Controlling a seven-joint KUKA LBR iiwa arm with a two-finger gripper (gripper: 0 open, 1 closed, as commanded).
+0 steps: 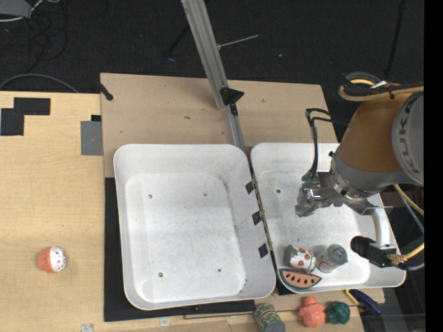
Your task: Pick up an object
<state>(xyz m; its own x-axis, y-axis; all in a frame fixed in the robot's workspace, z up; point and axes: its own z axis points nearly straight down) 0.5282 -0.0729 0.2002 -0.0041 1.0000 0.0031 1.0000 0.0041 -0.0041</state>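
Claw (309,200) over mid right bin (277,159), nothing seen in it; can't tell how far open. Nearest targets along bin's front edge: small red-white toy (302,259), grey round obj (335,256), watermelon slice (300,279) on front rim. Best to shift toward front edge, centre over one obj before descending.

the arm (377,147) reaches in from the right, its hand (308,200) pointing down and leftward.
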